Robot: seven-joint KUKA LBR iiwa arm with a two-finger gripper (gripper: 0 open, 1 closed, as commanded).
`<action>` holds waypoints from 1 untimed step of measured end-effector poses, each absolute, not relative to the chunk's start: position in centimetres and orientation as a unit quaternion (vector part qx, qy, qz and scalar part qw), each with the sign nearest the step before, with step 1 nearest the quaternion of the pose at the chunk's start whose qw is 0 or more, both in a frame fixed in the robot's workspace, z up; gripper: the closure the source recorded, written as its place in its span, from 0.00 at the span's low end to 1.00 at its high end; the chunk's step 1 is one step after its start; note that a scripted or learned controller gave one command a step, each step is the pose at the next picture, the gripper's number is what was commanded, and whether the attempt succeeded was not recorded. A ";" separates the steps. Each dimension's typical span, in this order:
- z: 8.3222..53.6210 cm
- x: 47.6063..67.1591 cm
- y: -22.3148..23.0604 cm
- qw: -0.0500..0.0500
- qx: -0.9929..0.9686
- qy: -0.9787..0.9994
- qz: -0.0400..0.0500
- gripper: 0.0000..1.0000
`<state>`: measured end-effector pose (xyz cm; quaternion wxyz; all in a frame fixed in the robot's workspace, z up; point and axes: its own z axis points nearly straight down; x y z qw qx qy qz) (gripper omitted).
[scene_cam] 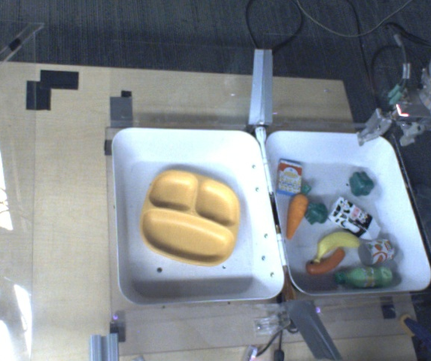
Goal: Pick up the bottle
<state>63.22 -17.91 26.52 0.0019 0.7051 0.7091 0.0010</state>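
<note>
Camera view: gripper point(383, 126) hovering over far right corner of right bin point(411, 201), finger spacing impossible to tell. Green bottle point(364, 277) lying on side at near wall, well apart from gripper.

Risk: sausage point(326, 262), banana point(337, 242), can point(377, 252) crowding bottle; descending fingers probably striking neighbours or wall, grabbing wrong item.

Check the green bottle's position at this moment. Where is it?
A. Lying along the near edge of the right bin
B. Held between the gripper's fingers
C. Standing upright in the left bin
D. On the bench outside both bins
A. The green bottle lies on its side by the right bin's near wall, beside the can, while the gripper sits at the far right corner.
</note>
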 end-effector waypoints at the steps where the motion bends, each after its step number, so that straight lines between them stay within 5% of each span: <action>1: 14.2 62.9 -18.1 0.001 0.740 0.673 0.000 0.00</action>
